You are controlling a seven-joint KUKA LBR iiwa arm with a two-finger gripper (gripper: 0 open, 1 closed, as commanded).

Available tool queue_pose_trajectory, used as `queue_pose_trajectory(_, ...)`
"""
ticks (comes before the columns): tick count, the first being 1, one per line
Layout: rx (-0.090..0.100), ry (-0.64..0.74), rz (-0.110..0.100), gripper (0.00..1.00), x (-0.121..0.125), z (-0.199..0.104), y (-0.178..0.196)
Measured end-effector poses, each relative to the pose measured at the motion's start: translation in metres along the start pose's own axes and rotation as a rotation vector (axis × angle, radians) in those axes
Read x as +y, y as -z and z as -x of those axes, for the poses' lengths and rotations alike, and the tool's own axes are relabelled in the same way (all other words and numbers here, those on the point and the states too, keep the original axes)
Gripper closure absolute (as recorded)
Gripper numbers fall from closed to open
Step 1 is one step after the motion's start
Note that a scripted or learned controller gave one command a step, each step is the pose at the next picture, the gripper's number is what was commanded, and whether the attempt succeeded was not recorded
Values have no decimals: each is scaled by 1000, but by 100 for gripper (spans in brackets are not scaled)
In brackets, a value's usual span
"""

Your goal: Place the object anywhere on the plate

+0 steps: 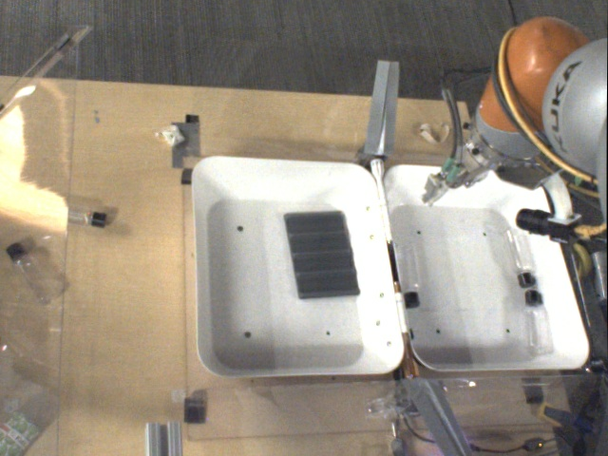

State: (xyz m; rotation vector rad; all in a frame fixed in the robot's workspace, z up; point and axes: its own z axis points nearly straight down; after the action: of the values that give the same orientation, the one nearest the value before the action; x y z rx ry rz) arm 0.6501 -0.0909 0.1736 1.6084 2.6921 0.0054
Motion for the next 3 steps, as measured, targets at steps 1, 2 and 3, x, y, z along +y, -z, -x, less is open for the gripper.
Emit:
queue_pose_trajectory(1,0,290,2,100,36,-58,13)
queue_pose_trajectory(2,0,720,3,100,69,-126,13)
queue_pose_trajectory(3,0,1318,6,100,70,-206,1)
